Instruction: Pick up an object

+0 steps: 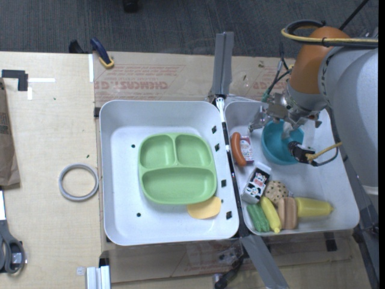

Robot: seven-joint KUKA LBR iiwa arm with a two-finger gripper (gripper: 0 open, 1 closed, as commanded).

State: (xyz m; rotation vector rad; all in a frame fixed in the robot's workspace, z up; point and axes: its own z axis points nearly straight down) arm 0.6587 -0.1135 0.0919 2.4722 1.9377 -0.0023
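Observation:
My gripper (pixel 284 120) hangs over the back of the right bin (pixel 344 179), right above a teal bowl (pixel 278 146) and close to its rim. Nothing visibly sits in it. A red sausage (pixel 239 148) lies left of the bowl. Nearer the front are a small white carton (pixel 257 184), a speckled cookie (pixel 275 190), a green vegetable (pixel 257 217), a yellow corn cob (pixel 271 214), a hot dog bun (pixel 289 212) and a yellow block (pixel 313 208). The left bin (pixel 114 161) holds a green divided plate (pixel 177 167) and a yellow slice (pixel 204 209).
The divider between the two bins (pixel 225 161) runs just left of the sausage. My arm's grey body (pixel 355 95) covers the right side of the right bin. On the bench to the left lie a tape ring (pixel 78 181), scissors (pixel 9 254) and a brown bag (pixel 7 143).

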